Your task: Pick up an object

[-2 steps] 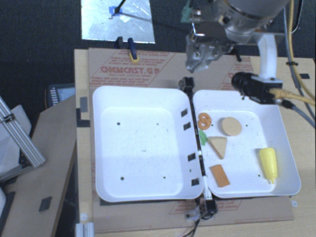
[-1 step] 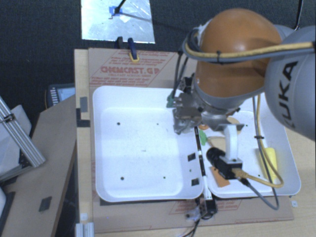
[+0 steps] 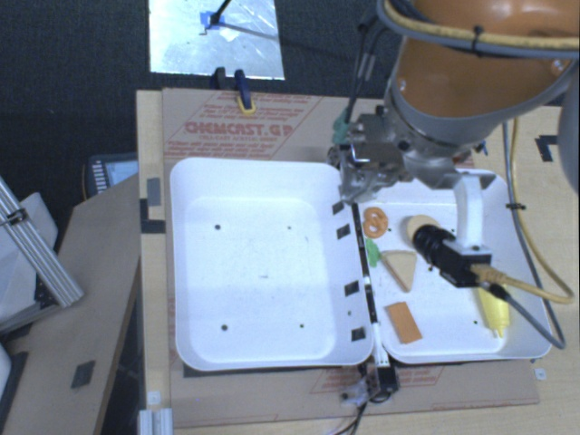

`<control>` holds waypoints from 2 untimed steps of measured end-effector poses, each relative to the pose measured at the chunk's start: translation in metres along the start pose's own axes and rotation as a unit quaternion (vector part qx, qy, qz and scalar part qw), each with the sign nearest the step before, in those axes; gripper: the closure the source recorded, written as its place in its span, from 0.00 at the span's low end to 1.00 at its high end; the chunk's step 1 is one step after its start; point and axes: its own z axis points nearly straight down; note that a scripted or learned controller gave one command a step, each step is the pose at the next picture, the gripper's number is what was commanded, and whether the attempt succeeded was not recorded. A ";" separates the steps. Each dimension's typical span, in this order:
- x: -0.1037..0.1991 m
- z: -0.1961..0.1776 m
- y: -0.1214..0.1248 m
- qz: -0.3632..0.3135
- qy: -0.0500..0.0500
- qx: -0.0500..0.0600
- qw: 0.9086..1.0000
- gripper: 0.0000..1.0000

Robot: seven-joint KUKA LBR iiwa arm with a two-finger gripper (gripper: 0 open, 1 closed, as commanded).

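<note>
We see the pincer [image 3: 356,187] low over the right bin's [image 3: 446,338] upper-left corner, its opening impossible to tell. Just beside it lies a small orange pretzel [image 3: 374,221], looped and glossy. A tan wedge [image 3: 401,268], a flat orange rectangle [image 3: 403,322] and a long yellow piece [image 3: 495,311] lie nearby.

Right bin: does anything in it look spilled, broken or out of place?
Nothing stands out. The pretzel, pale wedge, orange slab and yellow piece lie inside the right bin, none over its rim.
</note>
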 end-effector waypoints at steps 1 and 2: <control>0.001 -0.006 0.000 -0.002 -0.001 0.003 1.000 1.00; 0.001 -0.017 0.001 -0.004 0.000 0.002 1.000 1.00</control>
